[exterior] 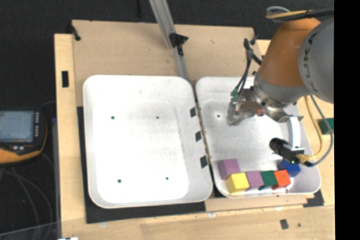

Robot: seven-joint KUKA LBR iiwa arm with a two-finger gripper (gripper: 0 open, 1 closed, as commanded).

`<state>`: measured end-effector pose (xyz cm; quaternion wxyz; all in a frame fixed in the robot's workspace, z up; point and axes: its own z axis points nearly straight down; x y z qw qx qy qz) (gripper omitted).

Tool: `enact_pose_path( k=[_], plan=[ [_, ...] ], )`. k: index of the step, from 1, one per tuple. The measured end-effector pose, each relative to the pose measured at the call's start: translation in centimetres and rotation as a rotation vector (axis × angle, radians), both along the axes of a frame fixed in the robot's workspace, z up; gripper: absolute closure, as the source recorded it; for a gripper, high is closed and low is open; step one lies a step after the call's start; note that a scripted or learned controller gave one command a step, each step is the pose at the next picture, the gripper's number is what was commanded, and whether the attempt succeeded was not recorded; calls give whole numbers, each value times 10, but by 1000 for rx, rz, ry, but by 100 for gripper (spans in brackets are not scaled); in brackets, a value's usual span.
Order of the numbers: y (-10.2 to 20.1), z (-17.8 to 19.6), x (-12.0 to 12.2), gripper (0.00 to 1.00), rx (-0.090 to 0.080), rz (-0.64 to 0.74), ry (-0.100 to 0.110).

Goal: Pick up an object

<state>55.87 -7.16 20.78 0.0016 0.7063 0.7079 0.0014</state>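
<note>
Hovering mid right bin, the pincer, grip state unclear, stands well apart from blocks lining its near edge

Gripper hangs over upper middle of right bin, apart from the blocks. Along that bin's near edge: purple block, yellow block, second purple block, green block, orange block, blue block toward the right corner. Left bin alongside, rims touching
</note>
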Motion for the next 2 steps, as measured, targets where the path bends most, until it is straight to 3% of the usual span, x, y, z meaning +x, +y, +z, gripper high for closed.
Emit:
enact_pose_path(
  k=[1, 2],
  plan=[
    [74, 34, 16, 100, 3, 7, 0],
    [156, 70, -11, 100, 4, 9, 0]
  ],
)
